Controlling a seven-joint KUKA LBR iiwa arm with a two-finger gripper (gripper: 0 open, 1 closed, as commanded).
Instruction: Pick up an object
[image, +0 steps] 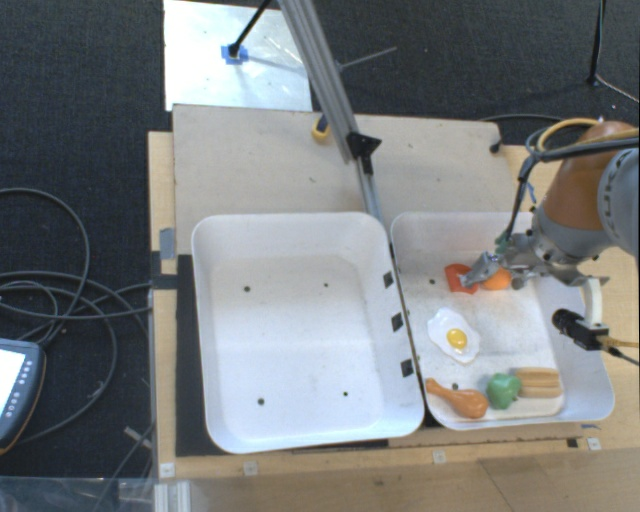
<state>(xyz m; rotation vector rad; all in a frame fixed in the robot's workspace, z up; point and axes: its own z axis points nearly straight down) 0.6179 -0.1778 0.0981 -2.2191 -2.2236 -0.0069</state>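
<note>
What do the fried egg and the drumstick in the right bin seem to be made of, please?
Egg: probably moulded plastic, with a smooth white and a glossy yellow yolk. Drumstick: likely plastic too, uniform orange-brown with a slight sheen. Both look like toy food.

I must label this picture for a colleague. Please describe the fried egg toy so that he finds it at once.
Look in the right bin. Near its middle lies the fried egg: flat, white, with a round yellow yolk. Its neighbours are orange, red, green or tan.
</note>
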